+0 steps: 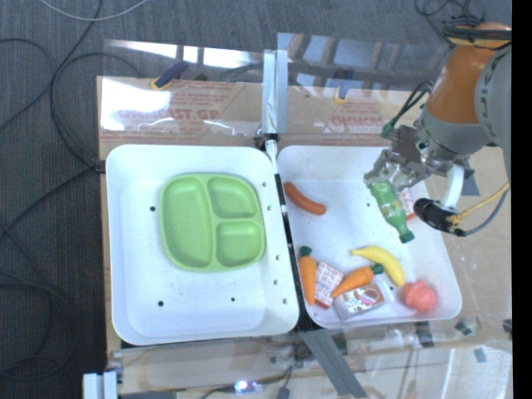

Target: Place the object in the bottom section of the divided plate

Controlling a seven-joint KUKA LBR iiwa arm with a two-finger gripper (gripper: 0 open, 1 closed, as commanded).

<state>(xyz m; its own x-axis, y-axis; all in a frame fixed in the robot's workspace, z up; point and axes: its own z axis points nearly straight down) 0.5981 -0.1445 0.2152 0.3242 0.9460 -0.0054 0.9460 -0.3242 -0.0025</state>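
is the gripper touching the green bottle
Touching. The camera view shows the gripper closed around the top of the green bottle, which hangs tilted from it over the right bin.

the gripper [387, 175] looks like dull grey metal. right at its fingers, the green bottle [391, 208] shines like smooth plastic. off to its far side, the divided plate [213, 222] is matt green plastic in a glossy white bin [133, 306].

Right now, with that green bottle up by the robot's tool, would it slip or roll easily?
Probably. The green bottle looks smooth and glossy, so it may slip from the tool. Its rounded body would likely roll if dropped in the right bin. It looks stiff.
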